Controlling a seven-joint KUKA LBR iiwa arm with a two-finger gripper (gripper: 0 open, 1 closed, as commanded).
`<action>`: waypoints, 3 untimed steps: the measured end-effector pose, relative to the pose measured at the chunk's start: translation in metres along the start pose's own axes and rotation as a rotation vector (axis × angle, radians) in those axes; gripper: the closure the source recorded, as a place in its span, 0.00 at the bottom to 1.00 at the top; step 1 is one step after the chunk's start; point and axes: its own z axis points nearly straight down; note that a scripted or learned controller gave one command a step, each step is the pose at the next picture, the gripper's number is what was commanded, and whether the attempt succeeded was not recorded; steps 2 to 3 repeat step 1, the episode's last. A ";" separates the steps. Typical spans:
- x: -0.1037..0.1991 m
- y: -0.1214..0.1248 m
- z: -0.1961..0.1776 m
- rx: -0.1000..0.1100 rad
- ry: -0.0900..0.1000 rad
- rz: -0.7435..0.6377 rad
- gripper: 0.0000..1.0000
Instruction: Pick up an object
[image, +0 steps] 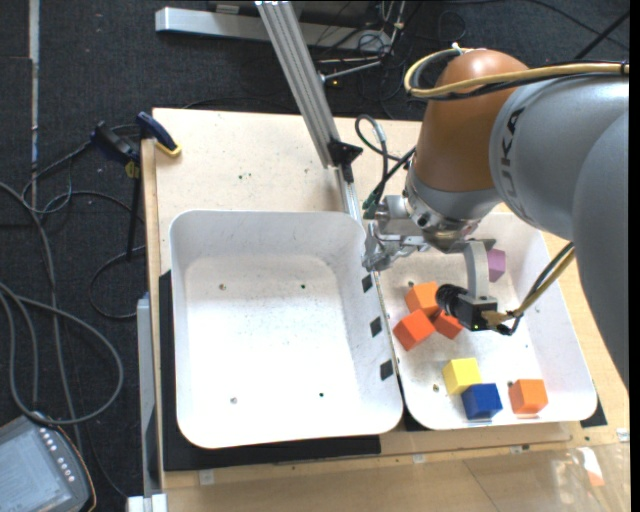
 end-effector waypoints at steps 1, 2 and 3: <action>0.045 0.002 0.007 -0.001 -0.001 0.002 1.00; 0.045 0.002 0.007 -0.001 -0.001 0.002 1.00; 0.045 0.002 0.007 -0.001 -0.001 0.002 1.00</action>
